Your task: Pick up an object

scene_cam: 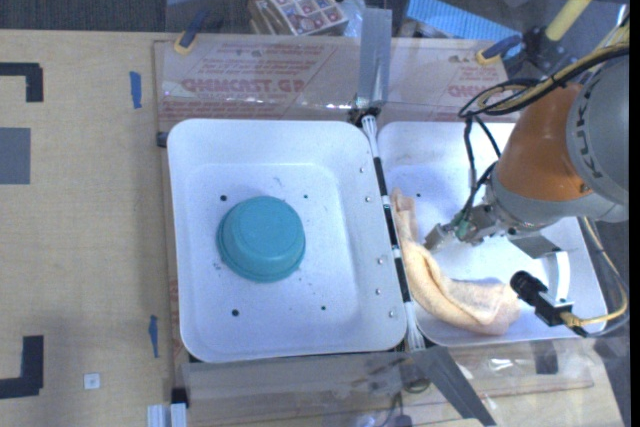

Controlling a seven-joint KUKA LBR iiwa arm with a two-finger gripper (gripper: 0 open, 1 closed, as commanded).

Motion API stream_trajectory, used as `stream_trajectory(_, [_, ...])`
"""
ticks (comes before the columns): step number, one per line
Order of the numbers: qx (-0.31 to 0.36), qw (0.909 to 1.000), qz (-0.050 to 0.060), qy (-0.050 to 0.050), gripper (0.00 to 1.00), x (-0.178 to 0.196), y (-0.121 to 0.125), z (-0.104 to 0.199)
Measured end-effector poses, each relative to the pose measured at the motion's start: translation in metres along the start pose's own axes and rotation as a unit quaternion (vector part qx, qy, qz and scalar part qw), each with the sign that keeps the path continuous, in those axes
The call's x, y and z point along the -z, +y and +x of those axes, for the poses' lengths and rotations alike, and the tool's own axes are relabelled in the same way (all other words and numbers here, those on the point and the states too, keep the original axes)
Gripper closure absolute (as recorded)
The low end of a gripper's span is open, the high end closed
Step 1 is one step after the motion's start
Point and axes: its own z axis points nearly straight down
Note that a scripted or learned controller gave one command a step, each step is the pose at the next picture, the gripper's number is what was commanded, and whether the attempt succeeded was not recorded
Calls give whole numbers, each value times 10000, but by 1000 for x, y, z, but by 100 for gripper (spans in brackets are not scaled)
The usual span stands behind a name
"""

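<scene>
Gripper sits low in the right-hand shallow white plastic bin, under the arm's orange wrist band; can't tell its state, too small and partly hidden by wrist hardware. Nothing visibly held. Nearest thing: long tan, limp cloth-like object, curving along bin's left wall and front edge, just beside/below the tool, prob. not touching. Step, as I judge it: approach, pre-grasp. Next move needs a short drop toward the cloth w/ a closing pinch on its bulk. Round teal plastic bowl, upside down, lies in left white bin, well apart.
</scene>
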Motion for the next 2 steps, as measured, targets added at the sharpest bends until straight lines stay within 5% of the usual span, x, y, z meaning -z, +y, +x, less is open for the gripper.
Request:
stream_trajectory(1, [-130,9999,46,9,0,76,14,-53])
stream_trajectory(2, [402,9992,54,22,0,62,-48,-7])
